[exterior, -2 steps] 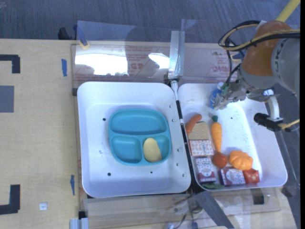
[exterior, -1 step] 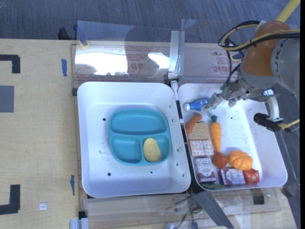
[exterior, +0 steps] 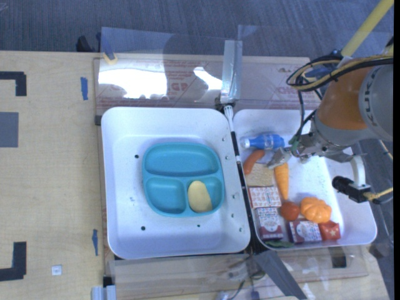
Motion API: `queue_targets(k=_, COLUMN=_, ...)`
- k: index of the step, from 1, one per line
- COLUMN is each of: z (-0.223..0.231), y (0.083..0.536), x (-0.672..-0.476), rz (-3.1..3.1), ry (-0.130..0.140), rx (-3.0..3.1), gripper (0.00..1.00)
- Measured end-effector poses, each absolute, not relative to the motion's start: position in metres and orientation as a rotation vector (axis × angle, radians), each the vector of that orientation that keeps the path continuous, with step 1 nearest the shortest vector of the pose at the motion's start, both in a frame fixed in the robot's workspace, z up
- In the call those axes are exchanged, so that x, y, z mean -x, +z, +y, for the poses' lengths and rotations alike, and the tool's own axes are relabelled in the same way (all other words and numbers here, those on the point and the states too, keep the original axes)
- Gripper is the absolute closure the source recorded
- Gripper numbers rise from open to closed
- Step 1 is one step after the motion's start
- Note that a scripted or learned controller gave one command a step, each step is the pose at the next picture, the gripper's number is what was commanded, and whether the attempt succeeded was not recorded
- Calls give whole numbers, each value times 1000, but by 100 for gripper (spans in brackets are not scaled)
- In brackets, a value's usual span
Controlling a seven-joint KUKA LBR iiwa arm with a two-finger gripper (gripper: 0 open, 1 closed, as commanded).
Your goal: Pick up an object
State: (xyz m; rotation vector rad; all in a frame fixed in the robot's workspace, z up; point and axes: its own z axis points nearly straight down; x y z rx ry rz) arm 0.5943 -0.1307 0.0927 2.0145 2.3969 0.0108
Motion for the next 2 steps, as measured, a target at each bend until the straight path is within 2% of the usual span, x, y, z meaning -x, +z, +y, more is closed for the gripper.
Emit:
queue_targets(k=1, z=-130, y=105, x=-597, rz=2391, ry=20, rx=-2013, gripper=100)
queue_targets(k=2, z=-61, y=190, x=-658, rz=2362, ry=14, rx=-2059, gripper=100)
